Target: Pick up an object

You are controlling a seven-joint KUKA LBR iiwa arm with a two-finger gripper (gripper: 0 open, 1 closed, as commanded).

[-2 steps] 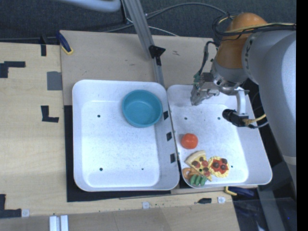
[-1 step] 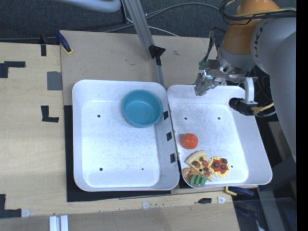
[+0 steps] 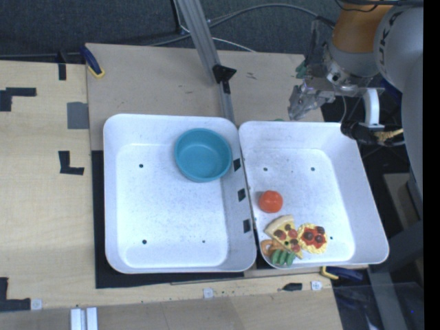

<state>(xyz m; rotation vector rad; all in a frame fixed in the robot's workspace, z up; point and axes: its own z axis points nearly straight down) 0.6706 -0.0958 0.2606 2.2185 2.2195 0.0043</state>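
The gripper [image 3: 301, 108] hung over the far rim of the right bin [image 3: 357, 184], near that bin's far left corner, with the grey arm [image 3: 405, 40] and its orange band [image 3: 375, 5] rising behind it toward the upper right. Its two fingers [image 3: 295, 107] pointed down and stood close together with nothing between them; whether a narrow gap remained between the tips could not be told. Well below the fingers in the view, toward the near side of the same bin, lay a small orange ball [image 3: 271, 201] by the bin's left wall. Nearer still, in the bin's near left corner, sat a pizza slice [image 3: 282, 231] with red and dark toppings, touching a yellow piece [image 3: 313, 238] with red spots to its right and a small green piece [image 3: 281, 256] on its near side. To the left of the fingers and somewhat nearer the camera, in the far right part of the left bin [image 3: 124, 184], rested a blue bowl [image 3: 202, 155], upright and open side up. A grey pole [image 3: 203, 40] slanted down from the top of the view to the seam between the two bins, left of the fingers.
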